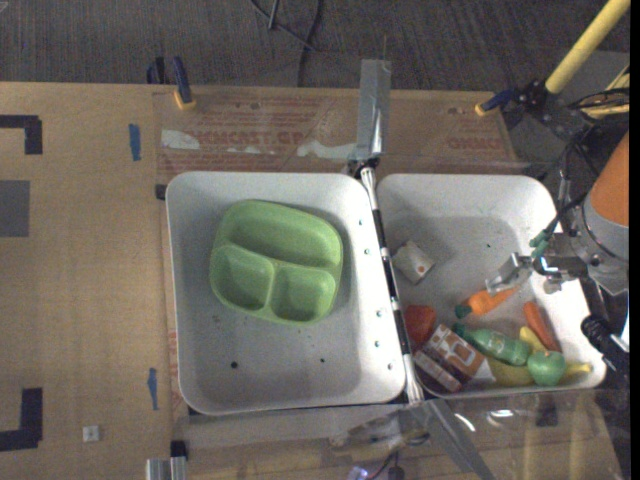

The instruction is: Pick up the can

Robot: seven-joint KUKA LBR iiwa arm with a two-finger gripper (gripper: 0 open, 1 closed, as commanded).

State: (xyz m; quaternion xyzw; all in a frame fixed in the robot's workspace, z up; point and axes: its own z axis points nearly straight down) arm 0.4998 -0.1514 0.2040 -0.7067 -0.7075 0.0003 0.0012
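1. left bin (190,298): holds green divided tray (277,261)
2. right bin (470,193): toys heaped at near edge
3. can (452,356): lying in that heap by the divider; likely light, rigid, slick; grip across the body
4. gripper (528,264): above carrot (490,301), finger state cannot be told

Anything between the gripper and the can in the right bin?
Partly. A carrot lies on the line from the gripper down-left to what looks like the can, brown-labelled, at the bin's front. A bottle crowds its right side, a red toy its upper left. From above it looks clear.
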